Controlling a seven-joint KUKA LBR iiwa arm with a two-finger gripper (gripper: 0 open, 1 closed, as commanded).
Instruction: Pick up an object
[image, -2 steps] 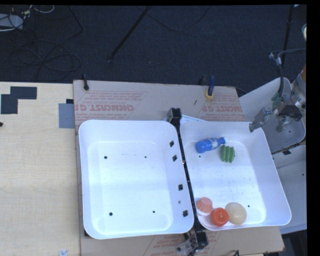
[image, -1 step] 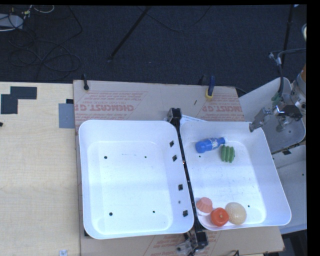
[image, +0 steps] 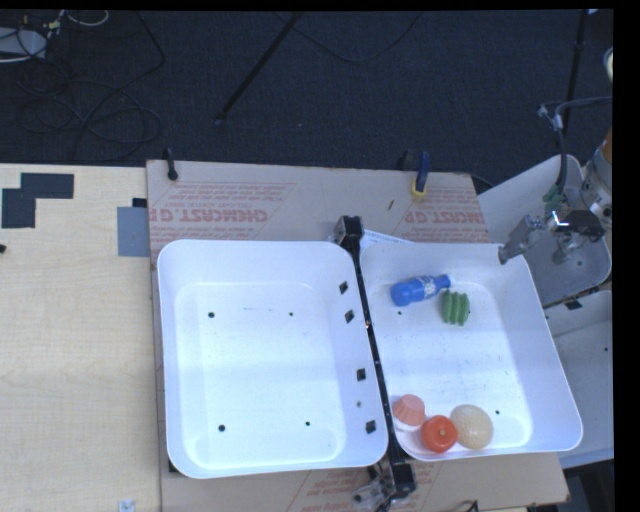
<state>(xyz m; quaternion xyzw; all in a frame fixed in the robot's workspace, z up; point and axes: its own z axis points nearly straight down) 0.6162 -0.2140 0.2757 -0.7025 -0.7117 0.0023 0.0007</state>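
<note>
The right bin (image: 540, 330) holds several small things. A blue bottle (image: 419, 289) lies on its side near the far edge, with a green ridged object (image: 456, 307) just to its right. At the near edge sit a pink piece (image: 408, 409), a red round object (image: 438, 433) and a beige round object (image: 472, 425), close together. My gripper (image: 520, 241) hangs at the far right corner of the right bin, over its rim, well away from all the objects. Nothing shows in it.
The left bin (image: 180, 300) stands beside the right one, a black divider with clips (image: 360, 330) between them. Both rest on a cardboard sheet (image: 300, 200) on a wooden bench. A white panel (image: 580, 270) lies at the right, under the arm.
</note>
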